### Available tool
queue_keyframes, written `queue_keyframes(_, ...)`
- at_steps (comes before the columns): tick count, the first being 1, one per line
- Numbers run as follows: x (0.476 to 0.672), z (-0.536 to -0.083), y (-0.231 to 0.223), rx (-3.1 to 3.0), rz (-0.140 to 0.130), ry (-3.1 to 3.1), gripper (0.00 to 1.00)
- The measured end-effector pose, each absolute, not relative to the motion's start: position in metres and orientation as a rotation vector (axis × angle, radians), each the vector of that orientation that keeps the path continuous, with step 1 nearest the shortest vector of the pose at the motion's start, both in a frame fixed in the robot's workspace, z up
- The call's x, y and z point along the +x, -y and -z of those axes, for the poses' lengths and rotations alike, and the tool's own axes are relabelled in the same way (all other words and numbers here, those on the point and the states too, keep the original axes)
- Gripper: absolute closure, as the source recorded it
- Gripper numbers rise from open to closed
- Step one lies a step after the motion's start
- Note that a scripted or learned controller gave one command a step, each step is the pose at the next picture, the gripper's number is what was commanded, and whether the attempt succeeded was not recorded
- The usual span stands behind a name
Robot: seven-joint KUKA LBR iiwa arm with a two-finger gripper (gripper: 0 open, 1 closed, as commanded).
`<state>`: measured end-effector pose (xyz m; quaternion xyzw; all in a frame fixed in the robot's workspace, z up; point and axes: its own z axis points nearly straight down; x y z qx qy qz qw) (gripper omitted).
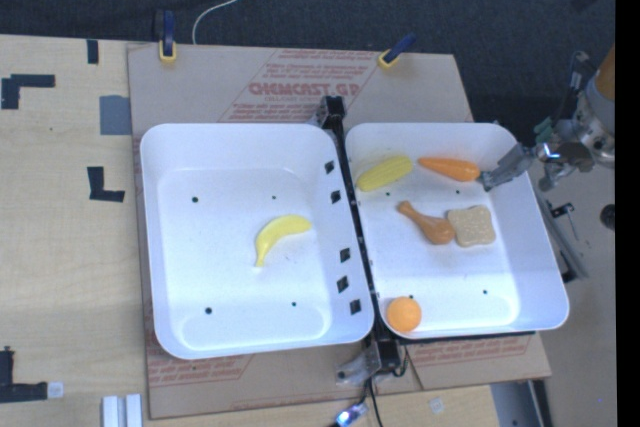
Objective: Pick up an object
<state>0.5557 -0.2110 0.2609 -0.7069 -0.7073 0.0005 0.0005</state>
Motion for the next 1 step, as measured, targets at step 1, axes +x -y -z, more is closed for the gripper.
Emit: queue_keyframes(1, 0.5261, -0.2225, 0.204, -2.218, -0.005, 2.219, 0.0)
